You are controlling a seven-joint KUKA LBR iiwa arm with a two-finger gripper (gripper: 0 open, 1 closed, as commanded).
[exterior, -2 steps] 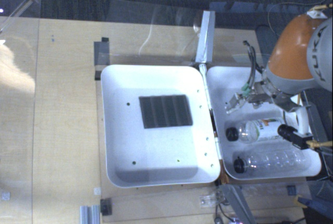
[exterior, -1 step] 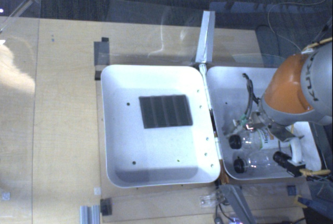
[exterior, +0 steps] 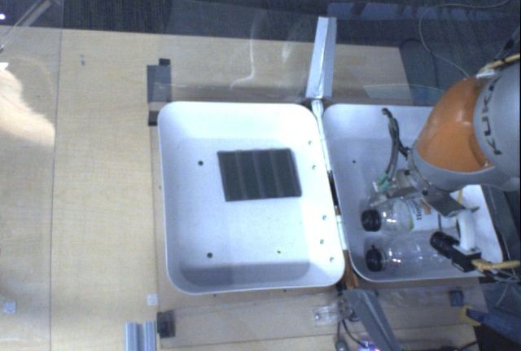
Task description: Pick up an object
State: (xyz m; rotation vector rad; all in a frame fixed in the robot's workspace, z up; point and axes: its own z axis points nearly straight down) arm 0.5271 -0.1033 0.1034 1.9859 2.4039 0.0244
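One gripper [exterior: 396, 193] low in right bin [exterior: 350, 138], over clear bottle [exterior: 391, 219], its opening unclear.

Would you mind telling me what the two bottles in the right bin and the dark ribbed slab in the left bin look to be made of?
The two bottles look like clear plastic with black caps: the white bin shows through their bodies. The dark ribbed slab looks like matte grey rubber or foam, without any glare; which of the two is unclear.
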